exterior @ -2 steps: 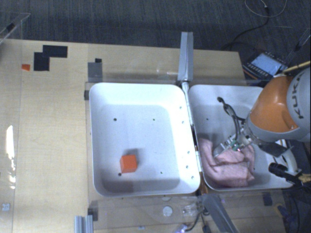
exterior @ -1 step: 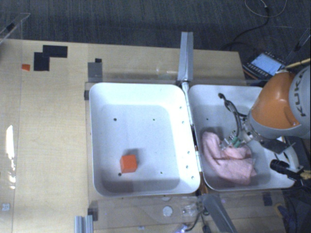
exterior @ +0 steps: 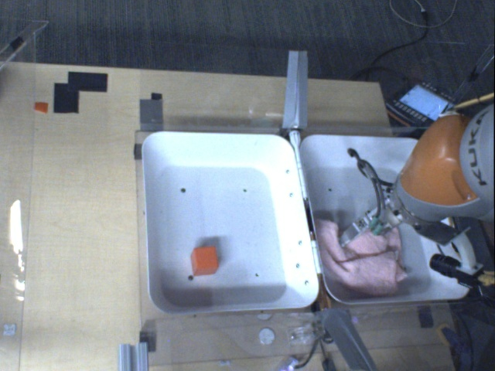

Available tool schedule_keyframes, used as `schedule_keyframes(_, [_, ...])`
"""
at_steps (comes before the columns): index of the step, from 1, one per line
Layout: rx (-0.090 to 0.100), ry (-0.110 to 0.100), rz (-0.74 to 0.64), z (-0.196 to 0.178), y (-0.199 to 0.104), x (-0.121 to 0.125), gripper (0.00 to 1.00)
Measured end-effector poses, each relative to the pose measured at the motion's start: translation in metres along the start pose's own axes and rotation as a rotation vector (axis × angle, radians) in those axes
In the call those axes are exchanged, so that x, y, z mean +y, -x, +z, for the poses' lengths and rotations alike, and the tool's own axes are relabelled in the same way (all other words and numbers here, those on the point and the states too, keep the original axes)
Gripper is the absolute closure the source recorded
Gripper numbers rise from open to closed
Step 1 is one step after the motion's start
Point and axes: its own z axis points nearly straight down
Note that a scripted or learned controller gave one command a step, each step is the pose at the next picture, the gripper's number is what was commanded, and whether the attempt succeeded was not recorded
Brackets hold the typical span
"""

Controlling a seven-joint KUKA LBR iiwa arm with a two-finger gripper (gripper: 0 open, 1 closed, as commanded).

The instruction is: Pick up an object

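A pink cloth (exterior: pixel 363 260) lies crumpled at the front of the right bin (exterior: pixel 340 161). My gripper (exterior: pixel 363 232) is down on the cloth's upper edge, reaching in from the right beneath the orange band (exterior: pixel 437 168). Its fingertips sit against the fabric, and some cloth seems bunched around them. An orange block (exterior: pixel 205 260) rests on the floor of the left bin (exterior: pixel 216 161), toward its front, far from the gripper.
A grey divider post (exterior: pixel 295 91) stands behind the seam between the bins. Black blocks (exterior: pixel 77 90) and a small orange piece (exterior: pixel 41 107) lie on the wooden bench at far left. Cables and a device (exterior: pixel 424 100) sit at back right.
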Motion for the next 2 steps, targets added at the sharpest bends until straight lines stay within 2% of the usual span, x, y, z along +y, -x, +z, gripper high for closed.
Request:
schedule_keyframes(1, [0.011, -0.018, 0.144, 0.015, 0.005, 0.006, 0.00])
schedule_keyframes(2, [0.004, -0.006, 0.137, 0.001, 0.006, 0.011, 1.00])
